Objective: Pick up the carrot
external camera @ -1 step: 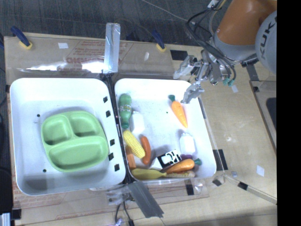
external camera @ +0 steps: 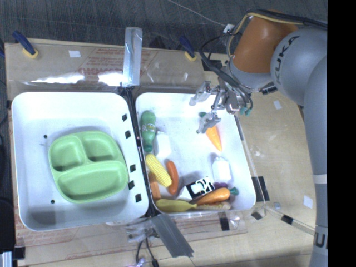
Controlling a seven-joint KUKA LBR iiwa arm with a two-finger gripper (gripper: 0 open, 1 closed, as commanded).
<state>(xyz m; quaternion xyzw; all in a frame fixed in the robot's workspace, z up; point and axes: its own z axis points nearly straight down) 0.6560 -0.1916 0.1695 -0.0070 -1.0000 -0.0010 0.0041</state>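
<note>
We see the carrot [external camera: 214,137] in the right bin [external camera: 183,102], far right side — its top apparently pinched in the claw [external camera: 209,119]. Held only by its tip, it could slip out.

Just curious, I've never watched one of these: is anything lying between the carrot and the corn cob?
No. In the camera view, the stretch of white bin floor between the carrot and the corn cob is bare.
</note>
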